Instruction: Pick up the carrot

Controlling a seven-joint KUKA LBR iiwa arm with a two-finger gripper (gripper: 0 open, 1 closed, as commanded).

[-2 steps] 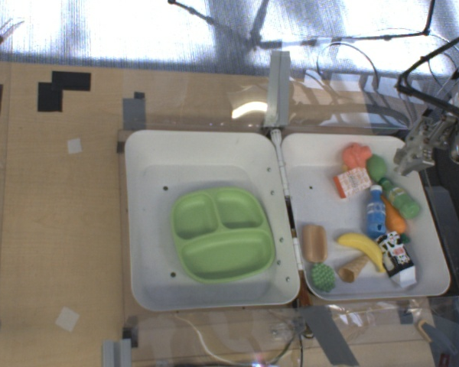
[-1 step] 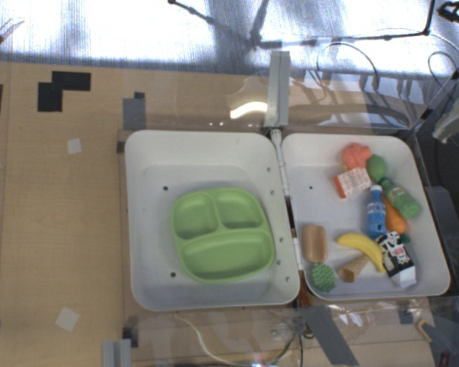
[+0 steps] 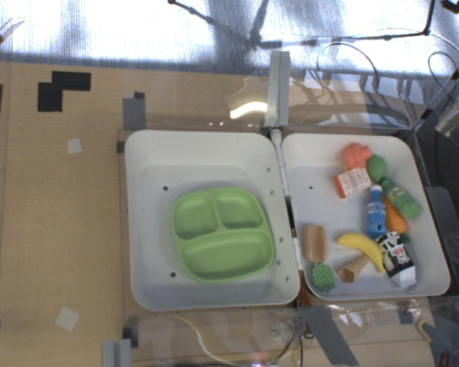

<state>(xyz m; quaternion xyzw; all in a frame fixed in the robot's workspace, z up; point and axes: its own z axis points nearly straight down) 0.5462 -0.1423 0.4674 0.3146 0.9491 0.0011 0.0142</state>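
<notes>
Wooden counter bears two bins, and though I cannot tell the pincer's state, the carrot lies in the right bin, wedged between blue bottle and green bottle; likely light, stiff, slippery plastic, best pinched across its exposed lower half.

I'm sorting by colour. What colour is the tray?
Green, seen in the camera view.
</notes>
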